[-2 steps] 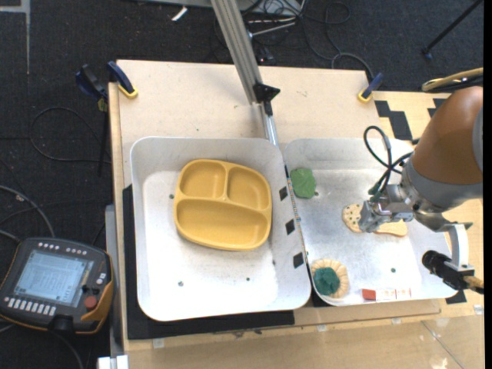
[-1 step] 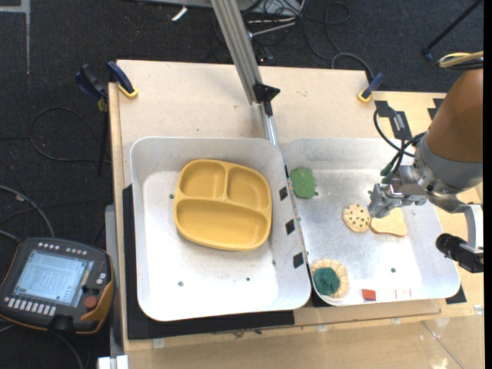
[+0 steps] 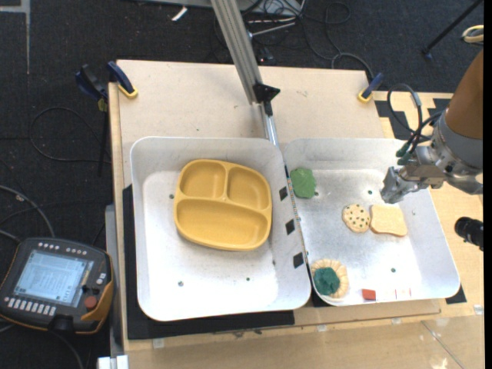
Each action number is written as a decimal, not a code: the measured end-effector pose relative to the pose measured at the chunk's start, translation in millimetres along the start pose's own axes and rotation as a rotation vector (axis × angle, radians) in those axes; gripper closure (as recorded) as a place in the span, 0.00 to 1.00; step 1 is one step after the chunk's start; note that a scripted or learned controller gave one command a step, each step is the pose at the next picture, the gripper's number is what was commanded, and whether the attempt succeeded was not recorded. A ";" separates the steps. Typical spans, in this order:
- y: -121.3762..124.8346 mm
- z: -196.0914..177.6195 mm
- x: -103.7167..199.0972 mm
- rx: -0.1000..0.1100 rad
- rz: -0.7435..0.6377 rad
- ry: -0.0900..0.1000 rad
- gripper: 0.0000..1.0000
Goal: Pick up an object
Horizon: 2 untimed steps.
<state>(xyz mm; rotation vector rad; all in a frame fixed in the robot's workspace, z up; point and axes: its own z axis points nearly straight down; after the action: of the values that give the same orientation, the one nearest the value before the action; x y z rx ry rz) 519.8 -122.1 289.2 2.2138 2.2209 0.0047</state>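
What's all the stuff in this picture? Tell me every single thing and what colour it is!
bins: 2, white, side by side on the bench
divided plate: 1, yellow, three compartments, in the left bin
green lump: 1, green, upper left of the right bin
cookie: 1, tan with dark spots, middle of the right bin
toast slice: 1, pale tan, touching the cookie's right side
small dish: 1, cream with a dark green thing on it, lower left corner of the right bin
red bit: 1, red, near the front edge of the right bin
control pendant: 1, grey and orange, on the floor at lower left
clamps: 2, blue and yellow, back corners of the bench
gripper: 1, grey, above the toast slice
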 end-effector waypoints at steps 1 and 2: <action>12.9 19.4 45.6 0.008 -0.004 0.003 1.00; 14.3 37.4 100.0 0.009 -0.005 0.004 1.00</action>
<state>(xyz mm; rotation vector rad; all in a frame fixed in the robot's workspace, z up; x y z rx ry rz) 534.0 -22.1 251.6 2.2145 2.2326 -0.0005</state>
